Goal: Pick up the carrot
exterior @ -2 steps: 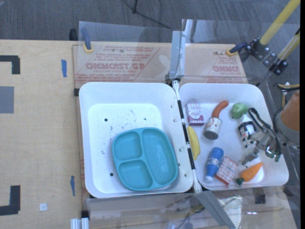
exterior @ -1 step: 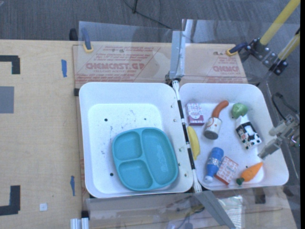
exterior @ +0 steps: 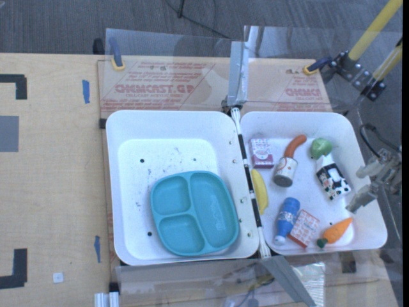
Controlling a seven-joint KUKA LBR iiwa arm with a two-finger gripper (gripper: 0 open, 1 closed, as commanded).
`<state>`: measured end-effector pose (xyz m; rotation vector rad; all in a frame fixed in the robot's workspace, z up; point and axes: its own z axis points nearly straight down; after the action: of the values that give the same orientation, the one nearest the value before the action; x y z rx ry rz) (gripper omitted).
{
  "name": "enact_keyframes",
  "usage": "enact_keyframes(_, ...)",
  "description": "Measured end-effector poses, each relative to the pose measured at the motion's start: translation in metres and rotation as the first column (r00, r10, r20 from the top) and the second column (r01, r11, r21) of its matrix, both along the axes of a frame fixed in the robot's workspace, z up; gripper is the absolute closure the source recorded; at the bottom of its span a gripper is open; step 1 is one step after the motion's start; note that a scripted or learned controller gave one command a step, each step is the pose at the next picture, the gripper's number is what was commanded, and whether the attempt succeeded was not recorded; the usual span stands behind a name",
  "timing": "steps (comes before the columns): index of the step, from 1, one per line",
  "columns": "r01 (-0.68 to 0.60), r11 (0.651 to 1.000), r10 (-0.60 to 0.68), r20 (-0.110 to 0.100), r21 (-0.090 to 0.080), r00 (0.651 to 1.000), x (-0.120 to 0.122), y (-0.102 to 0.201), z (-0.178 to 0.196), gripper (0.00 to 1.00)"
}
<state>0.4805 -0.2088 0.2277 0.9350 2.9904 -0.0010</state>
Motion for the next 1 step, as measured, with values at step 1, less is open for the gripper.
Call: enact_keyframes(1,-0.233,0.972,0.233,0.023,-0.016,0.972,0.009,-0.0148,-0.111,0.0)
